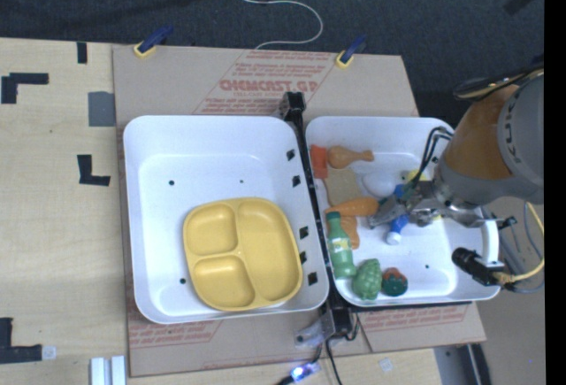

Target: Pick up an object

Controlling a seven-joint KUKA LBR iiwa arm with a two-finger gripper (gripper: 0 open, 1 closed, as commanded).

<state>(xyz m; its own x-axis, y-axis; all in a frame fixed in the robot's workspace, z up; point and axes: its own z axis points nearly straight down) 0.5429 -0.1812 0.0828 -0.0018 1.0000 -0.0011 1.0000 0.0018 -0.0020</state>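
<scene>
Down at the near edge of the right-hand shallow white bin [442, 293] sit a green bumpy toy [368, 278] and a small red-and-green piece [393, 283], just beside an upright green bottle [338, 244]. Farther in, an orange carrot-shaped toy [358, 207] and an orange drumstick toy [343, 157]. Over mid-bin hangs the gripper [395, 215]; open or closed, I cannot tell. Left bin [150, 162] holds a yellow divided plate [240, 252].
</scene>
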